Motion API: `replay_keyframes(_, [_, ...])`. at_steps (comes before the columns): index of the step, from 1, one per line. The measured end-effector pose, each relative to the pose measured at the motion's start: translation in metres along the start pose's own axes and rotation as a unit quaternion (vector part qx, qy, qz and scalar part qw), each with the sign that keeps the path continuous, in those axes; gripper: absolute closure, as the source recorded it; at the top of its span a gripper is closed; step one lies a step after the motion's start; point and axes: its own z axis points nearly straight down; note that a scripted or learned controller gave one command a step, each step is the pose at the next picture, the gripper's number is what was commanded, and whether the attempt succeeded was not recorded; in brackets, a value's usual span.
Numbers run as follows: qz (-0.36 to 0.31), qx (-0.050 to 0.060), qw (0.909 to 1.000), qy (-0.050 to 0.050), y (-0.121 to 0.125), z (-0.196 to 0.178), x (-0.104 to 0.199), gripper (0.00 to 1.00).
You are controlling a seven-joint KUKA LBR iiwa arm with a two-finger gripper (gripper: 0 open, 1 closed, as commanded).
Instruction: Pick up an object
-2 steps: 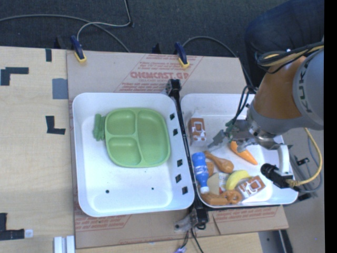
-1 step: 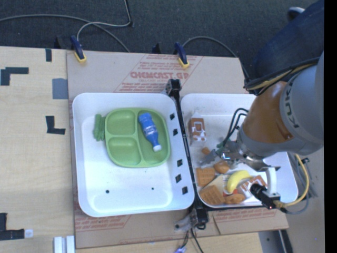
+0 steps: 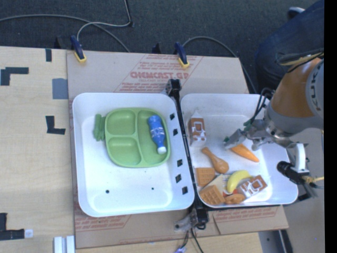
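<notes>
The right bin [image 3: 231, 107] holds several toy foods. An orange carrot [image 3: 245, 152] lies toward its right side. My gripper [image 3: 242, 140] hangs right over the carrot's upper edge, reaching in from the right, and I cannot make out whether it touches the carrot. To the left lie a brown drumstick [image 3: 216, 160] and a white and brown carton [image 3: 196, 130]. Along the bin's near wall sit a yellow banana [image 3: 236, 181], a toast slice [image 3: 204, 175], a waffle [image 3: 212, 195] and a second small carton [image 3: 256, 186].
The left bin [image 3: 126, 194] carries a green divided plate [image 3: 126, 138] with a blue bottle [image 3: 156, 134] lying in its right compartment. A green leafy piece [image 3: 98, 126] rests by the plate's left rim. A black divider [image 3: 180, 141] separates the bins.
</notes>
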Motion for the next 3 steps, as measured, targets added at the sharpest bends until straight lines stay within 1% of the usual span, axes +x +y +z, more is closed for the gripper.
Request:
replay_keyframes(1, [-0.001,0.000,1.0000,0.001,-0.036,0.061,0.071,0.00])
replay_keyframes(2, [0.000,-0.002,1.0000,0.000,-0.035,0.051,0.070,1.00])
replay_keyframes(3, [-0.001,0.000,1.0000,0.001,-0.043,-0.062,0.130,1.00])
